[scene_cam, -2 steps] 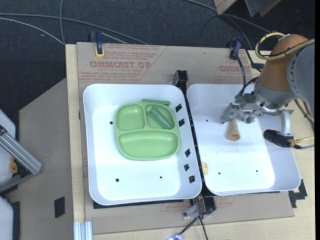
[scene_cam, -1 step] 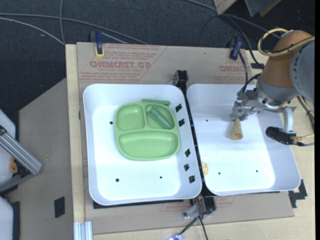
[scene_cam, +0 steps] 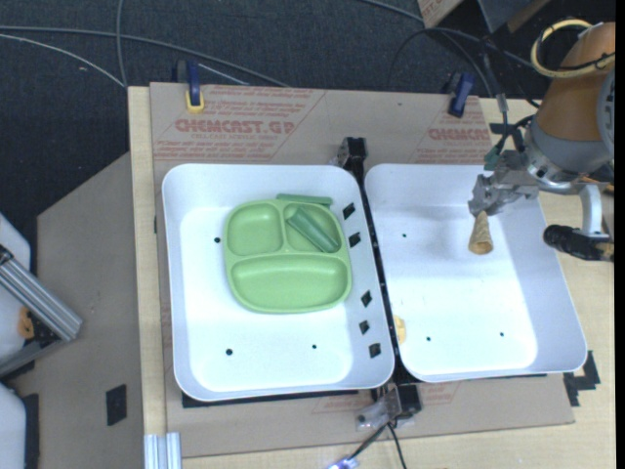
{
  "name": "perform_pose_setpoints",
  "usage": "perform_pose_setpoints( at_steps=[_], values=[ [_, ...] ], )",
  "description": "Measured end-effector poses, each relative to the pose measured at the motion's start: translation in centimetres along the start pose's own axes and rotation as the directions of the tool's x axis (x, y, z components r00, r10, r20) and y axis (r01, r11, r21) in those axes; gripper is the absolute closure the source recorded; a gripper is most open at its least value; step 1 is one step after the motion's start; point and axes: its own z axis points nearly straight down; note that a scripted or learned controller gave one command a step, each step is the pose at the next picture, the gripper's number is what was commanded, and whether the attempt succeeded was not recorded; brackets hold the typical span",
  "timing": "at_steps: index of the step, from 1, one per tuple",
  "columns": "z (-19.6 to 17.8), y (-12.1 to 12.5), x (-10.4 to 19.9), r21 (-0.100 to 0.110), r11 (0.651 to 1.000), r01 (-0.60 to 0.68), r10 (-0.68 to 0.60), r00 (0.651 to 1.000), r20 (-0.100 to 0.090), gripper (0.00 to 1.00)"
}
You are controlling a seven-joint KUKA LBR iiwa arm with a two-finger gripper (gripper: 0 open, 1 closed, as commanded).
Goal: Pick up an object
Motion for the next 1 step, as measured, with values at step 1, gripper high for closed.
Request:
perform_pose_setpoints(
  at_steps=[1],
  values=[
    [-4.54, 0.20, -0.03, 0.001, 1.000, 0.000, 0.000, 1.000, 0.000, 1.00]
  ],
)
